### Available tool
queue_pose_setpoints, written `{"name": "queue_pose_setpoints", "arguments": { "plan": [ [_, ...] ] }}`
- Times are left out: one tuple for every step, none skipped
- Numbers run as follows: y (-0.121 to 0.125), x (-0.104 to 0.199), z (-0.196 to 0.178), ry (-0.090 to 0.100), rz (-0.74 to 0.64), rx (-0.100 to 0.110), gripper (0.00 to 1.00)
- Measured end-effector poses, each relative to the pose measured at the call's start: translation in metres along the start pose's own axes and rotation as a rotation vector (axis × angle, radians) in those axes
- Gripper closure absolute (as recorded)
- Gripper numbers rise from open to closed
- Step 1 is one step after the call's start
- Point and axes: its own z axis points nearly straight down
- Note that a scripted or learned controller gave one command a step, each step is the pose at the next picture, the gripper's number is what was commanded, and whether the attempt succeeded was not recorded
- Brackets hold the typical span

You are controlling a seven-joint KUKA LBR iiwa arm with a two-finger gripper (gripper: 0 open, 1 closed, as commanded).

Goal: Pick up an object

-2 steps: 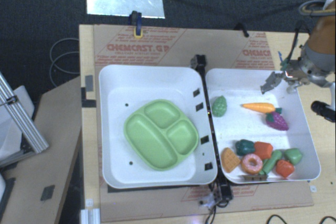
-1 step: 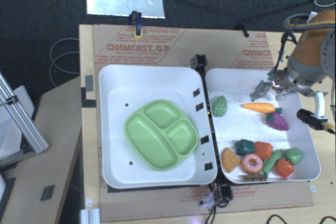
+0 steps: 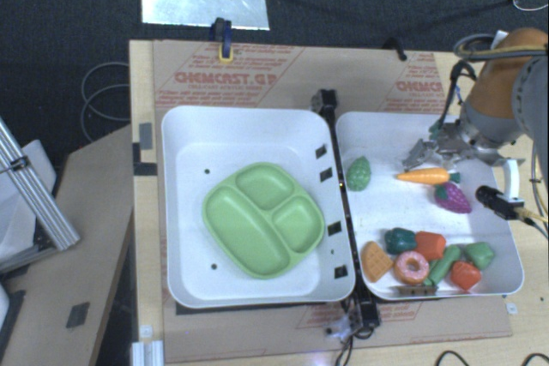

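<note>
My gripper [image 3: 431, 157] hovers at the back of the right bin [image 3: 386, 133], its fingers spread open with nothing between them. An orange toy carrot [image 3: 423, 177] lies just in front of it, close to the fingertips. A purple bunch of grapes [image 3: 453, 198] lies to the right of the carrot. A green bumpy toy [image 3: 358, 173] rests near the bin's left wall. Along the bin's front lie several toy foods, among them a pink donut [image 3: 412, 267], a red piece [image 3: 430, 244] and a dark green piece [image 3: 399, 239].
The left bin [image 3: 189, 141] holds a green divided plate [image 3: 262, 219]. Black clips [image 3: 326, 102] sit along the divider between the bins. The arm's orange band [image 3: 506, 73] and a black fitting [image 3: 497, 201] hang over the right bin's right side.
</note>
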Motion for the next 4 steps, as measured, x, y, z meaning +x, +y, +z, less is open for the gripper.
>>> {"name": "queue_pose_setpoints", "arguments": {
  "plan": [
    [0.002,0.000,-0.012,-0.001,-0.002,-0.004,1.00],
    [0.002,0.002,-0.075,-0.002,0.001,-0.008,1.00],
    [0.011,-0.005,-0.128,-0.003,0.000,-0.008,1.00],
    [0.012,-0.005,-0.143,-0.001,0.000,-0.005,1.00]
  ]
}}
